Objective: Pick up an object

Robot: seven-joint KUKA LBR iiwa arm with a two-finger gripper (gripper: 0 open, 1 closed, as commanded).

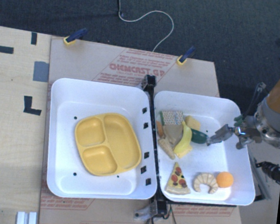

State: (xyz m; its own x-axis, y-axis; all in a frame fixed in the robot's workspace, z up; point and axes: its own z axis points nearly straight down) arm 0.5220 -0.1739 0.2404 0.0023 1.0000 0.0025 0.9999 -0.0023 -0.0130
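Two white bins sit side by side on a surface (7,118). The left bin (65,100) holds a yellow divided plate (107,143). The right bin (221,106) holds toy food: a banana (184,140), a pizza slice (178,179), a croissant (206,182) and an orange (224,179) along the near side. The gripper (228,136) reaches in from the right, over the bin's right part; its fingers look spread apart and hold nothing, though the view is small.
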